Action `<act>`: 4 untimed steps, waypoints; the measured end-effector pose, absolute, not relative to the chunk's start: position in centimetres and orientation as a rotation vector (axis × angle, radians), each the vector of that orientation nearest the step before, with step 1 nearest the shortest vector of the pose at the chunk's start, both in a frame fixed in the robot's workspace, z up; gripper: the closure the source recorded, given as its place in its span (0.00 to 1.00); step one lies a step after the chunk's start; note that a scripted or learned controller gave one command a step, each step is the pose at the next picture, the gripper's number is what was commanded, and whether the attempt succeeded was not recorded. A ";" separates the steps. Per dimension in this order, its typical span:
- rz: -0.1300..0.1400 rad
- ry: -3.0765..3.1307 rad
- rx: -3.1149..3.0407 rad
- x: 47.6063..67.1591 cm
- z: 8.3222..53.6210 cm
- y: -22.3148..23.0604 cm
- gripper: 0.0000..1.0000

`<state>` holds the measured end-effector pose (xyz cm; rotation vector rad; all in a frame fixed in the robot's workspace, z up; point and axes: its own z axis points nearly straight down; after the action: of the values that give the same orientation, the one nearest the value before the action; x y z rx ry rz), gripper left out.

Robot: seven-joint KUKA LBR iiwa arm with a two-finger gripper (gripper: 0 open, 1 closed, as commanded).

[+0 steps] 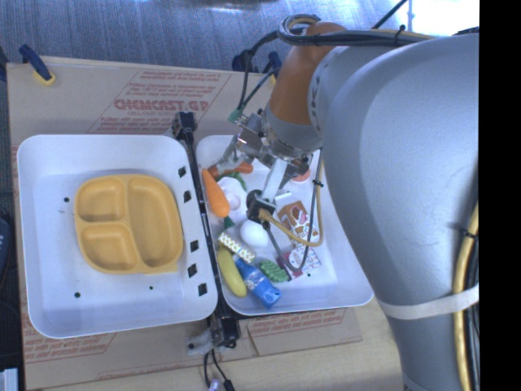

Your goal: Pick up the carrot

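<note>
Now | pincer (254, 206) above egg (254, 235) | carrot (216, 194) just beside

The bench is seen from a single fixed camera set above it, tilted down at a slant. Both white bins are taken in: the left bin (37, 243) in full, the right bin (342, 287) partly covered by the arm (407, 161), which is met close to the lens along the right side. The floor is caught beyond the far edge.
</note>
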<state>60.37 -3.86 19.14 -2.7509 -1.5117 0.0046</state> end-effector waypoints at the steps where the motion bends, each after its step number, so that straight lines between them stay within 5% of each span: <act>1: 0.006 -1.512 -2.750 60.4 19.1 -3.9 0.00; 4: 0.006 -1.512 -2.750 60.4 19.1 -3.9 0.00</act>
<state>60.36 -3.86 19.12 -2.7504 -1.5116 0.0056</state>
